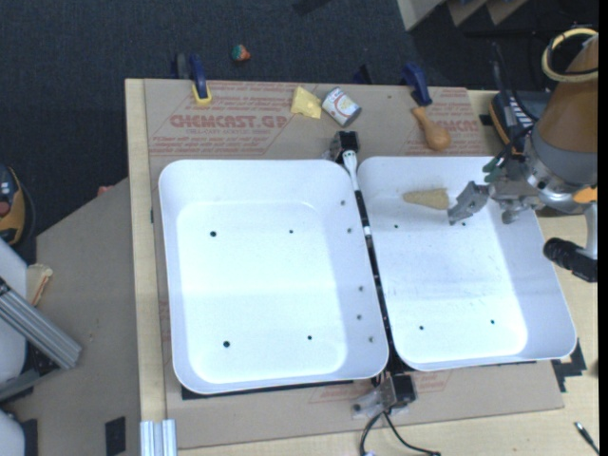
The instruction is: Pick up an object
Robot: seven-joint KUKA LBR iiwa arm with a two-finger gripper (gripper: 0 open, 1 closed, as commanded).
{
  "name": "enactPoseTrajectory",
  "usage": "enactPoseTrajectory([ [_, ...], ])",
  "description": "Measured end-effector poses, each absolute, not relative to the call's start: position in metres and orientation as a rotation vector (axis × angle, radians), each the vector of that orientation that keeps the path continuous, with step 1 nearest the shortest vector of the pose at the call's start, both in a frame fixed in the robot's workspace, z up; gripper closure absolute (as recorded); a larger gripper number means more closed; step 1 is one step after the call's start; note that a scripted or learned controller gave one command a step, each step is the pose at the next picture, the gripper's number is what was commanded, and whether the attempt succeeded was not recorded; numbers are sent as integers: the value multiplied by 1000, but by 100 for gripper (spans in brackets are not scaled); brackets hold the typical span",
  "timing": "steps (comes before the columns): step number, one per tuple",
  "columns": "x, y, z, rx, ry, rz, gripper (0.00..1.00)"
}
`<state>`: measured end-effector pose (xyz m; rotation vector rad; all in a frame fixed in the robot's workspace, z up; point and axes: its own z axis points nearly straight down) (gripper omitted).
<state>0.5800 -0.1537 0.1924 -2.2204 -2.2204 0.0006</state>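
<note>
1. Gripper (486, 203) hung over the upper right part of the right bin (475, 335), fingers spread, one tip at left near 490,250 and the other at right; nothing seen between them.
2. Lay just left of the left fingertip: a tan flat object (426, 198), on the right bin's floor near its top edge, close to the finger but apparently not pinched.
3. Reached in from the right: the grey arm with its orange band (568, 112), above the bin's upper right corner.
4. Sat side by side with the right one: the left bin (256, 369), white, with small dark dots on its floor.
5. Rested on the cardboard board beyond the bins: a yellow piece (306, 103), a small white-and-dark block (341, 106), a wooden-handled tool (431, 129), and blue clamps (198, 76) at the board's far edge.
</note>
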Motion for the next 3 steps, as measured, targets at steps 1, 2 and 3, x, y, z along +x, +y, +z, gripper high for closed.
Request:
enactPoseTrajectory([
  [1,587,-157,384,-2233,-2237,-17,0],
  [2,529,-164,547,-2237,-2235,-18,0],
  [3,532,-162,547,-2226,-2229,-3,100],
])
